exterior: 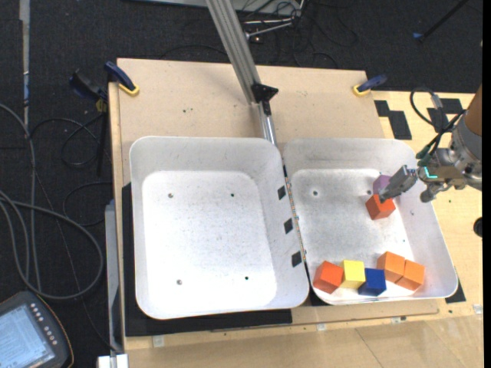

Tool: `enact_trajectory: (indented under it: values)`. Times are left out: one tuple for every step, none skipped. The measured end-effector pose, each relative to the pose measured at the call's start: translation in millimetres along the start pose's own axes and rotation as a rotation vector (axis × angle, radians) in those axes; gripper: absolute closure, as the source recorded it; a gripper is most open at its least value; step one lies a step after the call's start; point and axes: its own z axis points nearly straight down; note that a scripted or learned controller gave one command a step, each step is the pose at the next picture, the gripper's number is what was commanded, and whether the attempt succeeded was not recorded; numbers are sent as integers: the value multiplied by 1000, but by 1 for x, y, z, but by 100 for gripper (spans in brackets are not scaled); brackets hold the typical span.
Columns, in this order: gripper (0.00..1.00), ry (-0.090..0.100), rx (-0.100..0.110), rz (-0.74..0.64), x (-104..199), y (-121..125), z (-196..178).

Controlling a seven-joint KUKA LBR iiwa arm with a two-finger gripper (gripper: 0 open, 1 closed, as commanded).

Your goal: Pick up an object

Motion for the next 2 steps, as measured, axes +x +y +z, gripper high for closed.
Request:
enact_trajectory:
  values:
    - [0, 2, 6, 1, 2, 3, 63]
    - [0, 2, 7, 2, 2, -1, 128]
